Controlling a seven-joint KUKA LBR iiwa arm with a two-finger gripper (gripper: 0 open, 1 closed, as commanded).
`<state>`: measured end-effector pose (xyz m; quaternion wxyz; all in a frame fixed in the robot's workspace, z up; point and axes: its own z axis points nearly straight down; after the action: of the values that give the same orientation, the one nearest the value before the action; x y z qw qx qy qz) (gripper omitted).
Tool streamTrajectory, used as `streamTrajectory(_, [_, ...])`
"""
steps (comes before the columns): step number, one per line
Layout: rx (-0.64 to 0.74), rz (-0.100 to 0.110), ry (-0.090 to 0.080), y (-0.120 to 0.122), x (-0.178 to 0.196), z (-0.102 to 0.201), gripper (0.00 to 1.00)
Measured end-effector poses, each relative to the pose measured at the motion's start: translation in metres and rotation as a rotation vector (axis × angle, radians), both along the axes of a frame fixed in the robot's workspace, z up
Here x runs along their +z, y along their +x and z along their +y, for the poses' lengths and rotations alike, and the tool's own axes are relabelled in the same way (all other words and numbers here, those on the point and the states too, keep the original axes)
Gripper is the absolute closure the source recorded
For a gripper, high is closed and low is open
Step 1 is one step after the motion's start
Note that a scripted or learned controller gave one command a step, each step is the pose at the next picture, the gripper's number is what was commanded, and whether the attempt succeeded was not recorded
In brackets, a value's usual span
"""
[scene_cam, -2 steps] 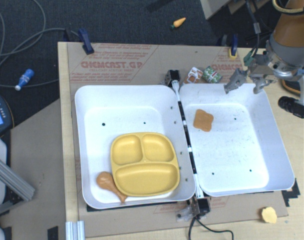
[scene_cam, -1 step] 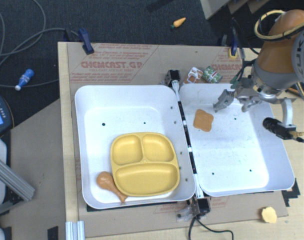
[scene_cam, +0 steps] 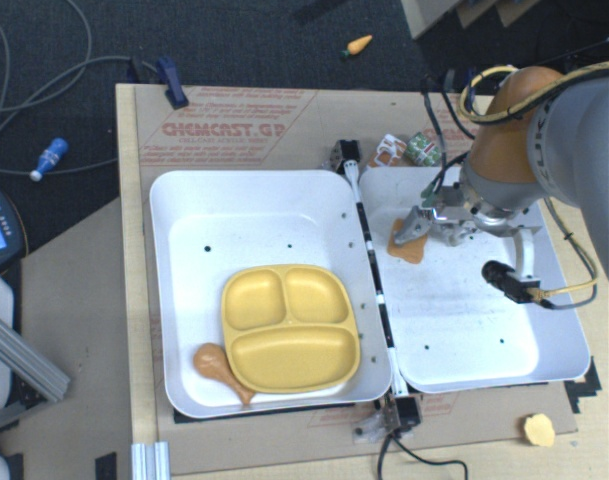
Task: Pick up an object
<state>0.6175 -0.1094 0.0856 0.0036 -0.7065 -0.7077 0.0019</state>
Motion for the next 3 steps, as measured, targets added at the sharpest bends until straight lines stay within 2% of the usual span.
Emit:
streamTrajectory(1, [0.000, -0.006, -0.001, 0.005, -0.001, 0.014, 0.00])
streamTrajectory(2, [-0.001, -0.010, -0.002, 0.017, -0.001, 0.014, 0.00])
streamTrajectory(3, [-0.002, -0.013, -0.003, 0.017, 0.010, 0.014, 1.00])
